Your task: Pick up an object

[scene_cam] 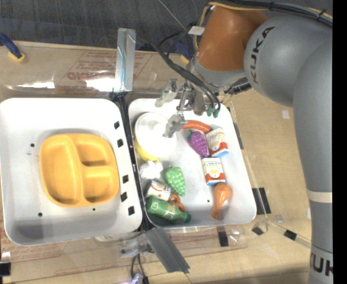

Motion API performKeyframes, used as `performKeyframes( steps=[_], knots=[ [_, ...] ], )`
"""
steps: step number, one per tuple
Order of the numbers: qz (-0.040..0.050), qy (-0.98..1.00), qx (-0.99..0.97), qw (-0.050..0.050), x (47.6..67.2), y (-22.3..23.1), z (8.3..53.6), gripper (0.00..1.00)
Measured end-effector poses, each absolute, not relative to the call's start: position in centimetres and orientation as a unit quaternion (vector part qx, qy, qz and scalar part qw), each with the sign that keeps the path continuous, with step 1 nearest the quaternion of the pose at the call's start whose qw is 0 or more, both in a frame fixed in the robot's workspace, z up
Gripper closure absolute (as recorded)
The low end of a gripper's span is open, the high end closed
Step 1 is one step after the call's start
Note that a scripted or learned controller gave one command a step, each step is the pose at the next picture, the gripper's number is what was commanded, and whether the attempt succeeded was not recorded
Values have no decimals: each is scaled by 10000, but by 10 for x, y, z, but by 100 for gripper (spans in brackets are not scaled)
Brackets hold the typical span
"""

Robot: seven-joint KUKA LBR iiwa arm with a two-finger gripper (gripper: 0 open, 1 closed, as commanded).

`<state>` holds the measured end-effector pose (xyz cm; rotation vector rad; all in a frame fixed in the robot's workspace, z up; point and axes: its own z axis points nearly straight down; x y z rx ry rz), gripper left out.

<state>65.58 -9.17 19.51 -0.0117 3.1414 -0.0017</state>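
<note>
Overhead, the arm (pixel 292 58) hangs its gripper (pixel 182 108) above the right bin (pixel 244 200); its grip cannot be told, so nothing looks picked yet.

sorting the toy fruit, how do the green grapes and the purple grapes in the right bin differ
The green grapes are bright green; the purple grapes are violet. The green grapes lie near the middle of the right bin, beside the green bottle end; the purple grapes lie farther back, close under the gripper and next to the orange carrot. Both are small bumpy toy clusters lying flat.

Two bins (pixel 19 229), perhaps nine toys (pixel 174 180).
</note>
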Motion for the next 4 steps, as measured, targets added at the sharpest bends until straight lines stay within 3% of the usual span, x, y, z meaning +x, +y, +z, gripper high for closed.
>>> performKeyframes(
  steps=[1, 2, 4],
  knots=[
    [-5, 9993, -366, -11, 642, -146, 120, 0],
    [-3, 9996, 284, 10, 583, -211, 93, 0],
    [3, 9884, 1517, 17, 493, -208, 93, 0]
  ],
)
